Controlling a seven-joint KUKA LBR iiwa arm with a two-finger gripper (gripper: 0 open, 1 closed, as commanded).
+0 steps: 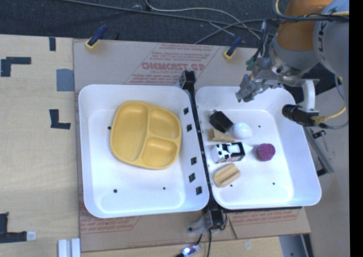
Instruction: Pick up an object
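2 white bins sit side by side on the tabletop (34,137); the left bin (93,193) holds 1 yellow divided plate (146,135); the right bin (295,188) holds 5 small objects at centre frame: 1 black block (220,120), 1 white ball (242,130), 1 black-and-white cube (229,151), 1 purple ball (265,151), 1 tan piece (226,175); the end effector (247,93) hovers at that bin's upper edge; its opening cannot be told, nothing visibly held.

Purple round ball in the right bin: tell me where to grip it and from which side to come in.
Take the purple round ball across its middle, coming straight down from above. It sits apart from the black-and-white block and the bin wall, so either side looks free for a finger. Being round, it may roll, so centre the claw on it.
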